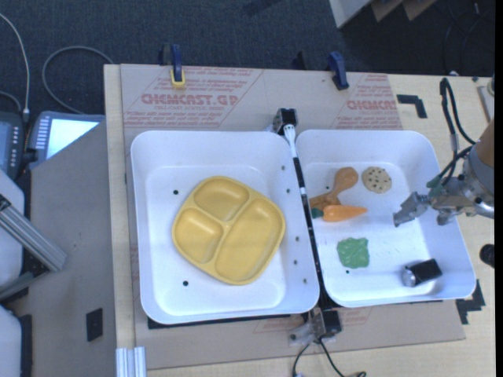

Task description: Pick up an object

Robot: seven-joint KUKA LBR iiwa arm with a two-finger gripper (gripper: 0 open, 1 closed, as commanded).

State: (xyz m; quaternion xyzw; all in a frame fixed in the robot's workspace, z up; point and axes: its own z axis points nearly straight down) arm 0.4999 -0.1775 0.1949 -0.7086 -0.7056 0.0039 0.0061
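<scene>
The jaws (425,210) hang spread and empty over the right bin (393,141), the carrot (343,213) lying at their nine o'clock, its long axis running three-to-nine.

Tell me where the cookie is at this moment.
The cookie lies in the right bin, near its far wall, just right of the chicken drumstick and above the carrot.

1. Arm (489,151): cut off by the frame edge at 3 o'clock; only the wrist section is in view.
2. Gripper (424,209): finger separation cannot be determined.
3. Dark cylindrical object (422,272), at 5 o'clock in the right bin (452,246): too small to identify.
</scene>
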